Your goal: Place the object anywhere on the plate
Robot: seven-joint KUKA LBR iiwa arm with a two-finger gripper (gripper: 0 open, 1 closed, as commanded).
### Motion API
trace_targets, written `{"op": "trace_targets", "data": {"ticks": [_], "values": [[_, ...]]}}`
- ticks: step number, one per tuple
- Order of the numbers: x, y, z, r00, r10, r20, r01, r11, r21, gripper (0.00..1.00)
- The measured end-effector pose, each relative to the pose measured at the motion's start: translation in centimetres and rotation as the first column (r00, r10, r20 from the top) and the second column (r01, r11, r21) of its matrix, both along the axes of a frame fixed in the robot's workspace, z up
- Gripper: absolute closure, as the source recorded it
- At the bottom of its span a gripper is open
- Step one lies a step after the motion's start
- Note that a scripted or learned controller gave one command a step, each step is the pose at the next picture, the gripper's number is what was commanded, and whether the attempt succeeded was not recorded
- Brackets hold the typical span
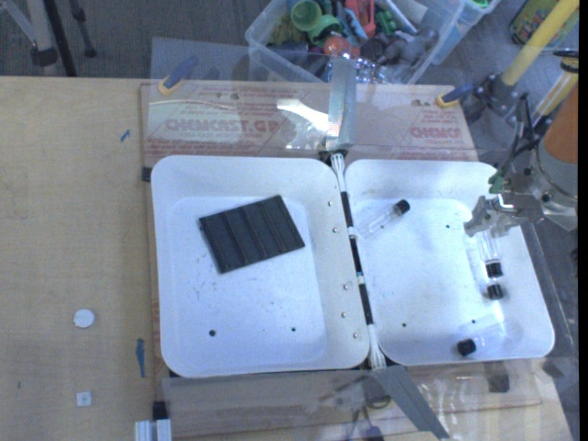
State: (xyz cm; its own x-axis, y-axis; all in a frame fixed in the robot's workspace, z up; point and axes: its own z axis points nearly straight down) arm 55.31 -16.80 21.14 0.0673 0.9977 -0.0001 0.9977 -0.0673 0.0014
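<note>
A: Arm (562,145) status?
B: Cut off by the right edge beside the right bin (441,338); gripper (487,217) blurred over that bin's right rim, finger state indeterminate.
A: Contents?
B: Clear tubes with black caps (492,278) near that rim, too faint to count. Toy tub (367,16) beyond the bin cropped at top
</note>
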Motion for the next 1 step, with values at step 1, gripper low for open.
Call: {"op": "trace_targets", "data": {"ticks": [1], "values": [[0.61, 10.44, 10.01, 0.99, -0.141, 0.0, 0.141, 0.99, 0.0, 1.0]]}}
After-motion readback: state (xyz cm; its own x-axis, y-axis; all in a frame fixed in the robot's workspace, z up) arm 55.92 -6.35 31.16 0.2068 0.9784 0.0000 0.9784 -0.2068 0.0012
